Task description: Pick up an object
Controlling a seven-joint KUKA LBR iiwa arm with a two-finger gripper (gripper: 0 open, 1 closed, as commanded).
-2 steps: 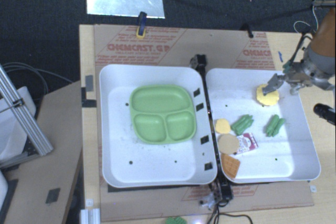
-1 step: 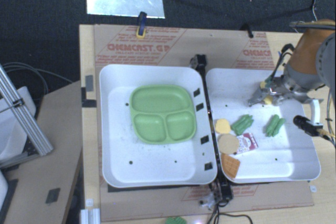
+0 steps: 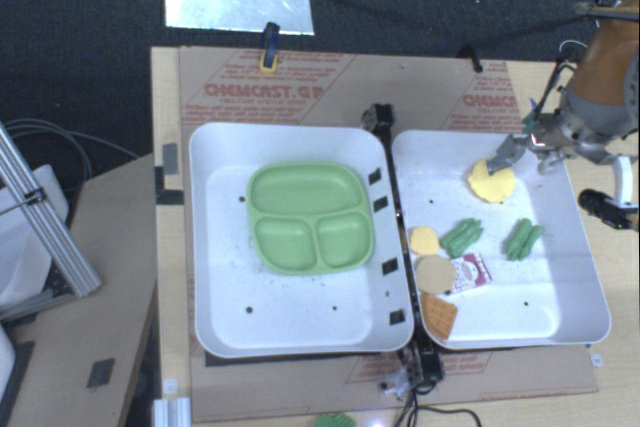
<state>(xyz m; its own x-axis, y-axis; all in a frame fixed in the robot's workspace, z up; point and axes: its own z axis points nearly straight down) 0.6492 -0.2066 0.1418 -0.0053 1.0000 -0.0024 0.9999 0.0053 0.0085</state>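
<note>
The arm reaches in from the right, its tool (image 3: 503, 158) low over the far part of the right bin (image 3: 575, 285), right at the far edge of a yellow piece (image 3: 492, 184). Whether the tool is apart or together cannot be told. Nearer lie two green pieces (image 3: 461, 236) (image 3: 522, 239), a small yellow one (image 3: 424, 240), a tan disc (image 3: 434, 274), a packet (image 3: 470, 270) and an orange wafer (image 3: 439, 314). The left bin (image 3: 215, 315) holds a green tray (image 3: 308, 217). Both bins sit on the worktop (image 3: 330, 80).
</note>
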